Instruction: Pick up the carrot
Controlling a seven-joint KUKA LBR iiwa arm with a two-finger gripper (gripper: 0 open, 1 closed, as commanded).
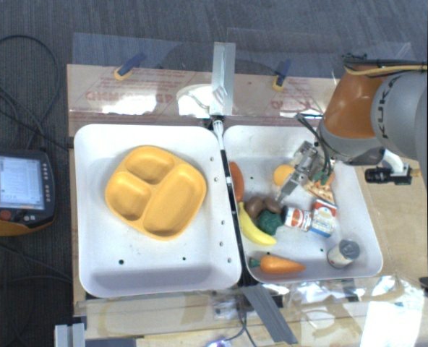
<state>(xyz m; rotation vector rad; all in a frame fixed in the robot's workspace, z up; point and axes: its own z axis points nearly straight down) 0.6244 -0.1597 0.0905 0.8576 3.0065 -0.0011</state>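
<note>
The carrot (280,265) is orange with a tapered tip and lies flat near the front wall of the right bin (366,223). My gripper (298,174) hangs over the middle of that bin, well behind the carrot and a little to its right. It sits beside a small orange ball (283,173) and above a flat red and orange item (322,187). Nothing shows as held.
Between gripper and carrot lie a banana (256,230), a brown lump (255,207), a green item (269,223) and a red-labelled can (308,220). A grey round can (344,251) stands at front right. A red-orange pepper (235,180) hugs the divider. The left bin (98,266) holds a yellow divided plate (155,190).
</note>
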